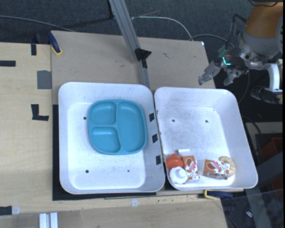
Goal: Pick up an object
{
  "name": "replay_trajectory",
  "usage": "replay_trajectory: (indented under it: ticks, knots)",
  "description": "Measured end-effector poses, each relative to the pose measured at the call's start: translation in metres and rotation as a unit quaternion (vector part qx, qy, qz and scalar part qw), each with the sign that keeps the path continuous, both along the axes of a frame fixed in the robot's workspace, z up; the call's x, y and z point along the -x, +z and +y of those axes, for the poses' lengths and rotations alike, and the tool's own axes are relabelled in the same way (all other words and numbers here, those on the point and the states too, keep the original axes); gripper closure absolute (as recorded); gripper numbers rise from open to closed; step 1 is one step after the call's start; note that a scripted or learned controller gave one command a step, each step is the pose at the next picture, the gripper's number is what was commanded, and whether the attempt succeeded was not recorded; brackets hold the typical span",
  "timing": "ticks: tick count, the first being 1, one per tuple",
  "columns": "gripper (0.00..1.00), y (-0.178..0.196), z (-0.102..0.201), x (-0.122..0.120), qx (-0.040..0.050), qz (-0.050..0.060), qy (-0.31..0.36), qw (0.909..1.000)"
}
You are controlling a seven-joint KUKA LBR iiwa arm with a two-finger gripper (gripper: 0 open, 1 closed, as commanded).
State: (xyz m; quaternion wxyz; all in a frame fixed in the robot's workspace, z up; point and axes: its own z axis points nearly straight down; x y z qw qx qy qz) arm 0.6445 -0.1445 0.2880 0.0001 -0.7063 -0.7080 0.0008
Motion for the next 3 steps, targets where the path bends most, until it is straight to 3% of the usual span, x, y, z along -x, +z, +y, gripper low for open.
replay_trajectory:
  ticks: [3]
  knots:
    - [0.00, -0.158, 0.003, 0.024, -0.0001, 0.003, -0.001, 1.0000]
